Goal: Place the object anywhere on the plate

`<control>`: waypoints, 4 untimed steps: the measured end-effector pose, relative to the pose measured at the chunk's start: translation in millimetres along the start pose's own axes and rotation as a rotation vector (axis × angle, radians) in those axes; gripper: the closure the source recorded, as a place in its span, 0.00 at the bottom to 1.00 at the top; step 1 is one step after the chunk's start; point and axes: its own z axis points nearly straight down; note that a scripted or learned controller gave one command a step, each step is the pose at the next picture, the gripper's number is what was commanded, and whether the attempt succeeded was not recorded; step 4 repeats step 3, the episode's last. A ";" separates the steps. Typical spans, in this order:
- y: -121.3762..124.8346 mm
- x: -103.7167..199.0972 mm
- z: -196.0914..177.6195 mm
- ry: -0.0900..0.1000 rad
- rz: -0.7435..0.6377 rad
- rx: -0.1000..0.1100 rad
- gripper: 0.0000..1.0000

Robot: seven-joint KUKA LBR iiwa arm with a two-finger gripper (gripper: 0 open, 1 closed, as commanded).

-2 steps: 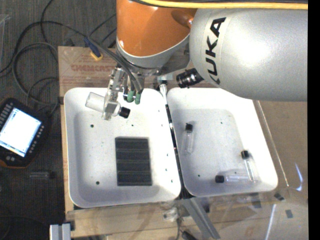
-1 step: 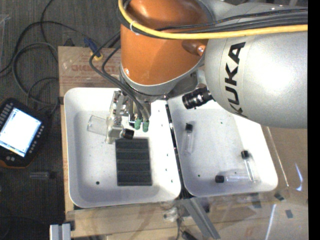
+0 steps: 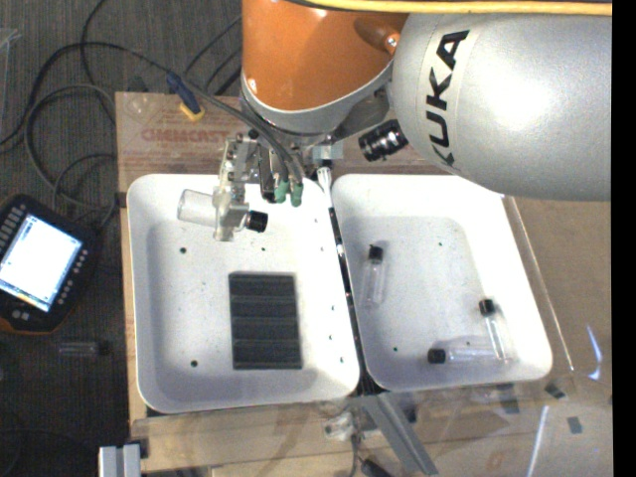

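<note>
A clear vial with a black cap (image 3: 221,211) sits crosswise between the fingers of the gripper (image 3: 235,205), which is closed on it above the upper part of the left bin (image 3: 144,266); the dark ribbed plate (image 3: 265,320) lies below it in the same bin, well apart; the pick looks done, the carry and release remain; three more vials (image 3: 374,274) rest in the right bin (image 3: 517,266).
</note>
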 end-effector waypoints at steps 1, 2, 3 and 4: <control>6.3 61.1 8.3 0.001 -0.197 -0.001 1.00; 6.9 43.4 33.3 0.002 -0.299 -0.001 1.00; 8.5 1.1 15.1 -0.001 -0.384 -0.001 1.00; 8.5 1.1 15.1 -0.001 -0.384 -0.001 1.00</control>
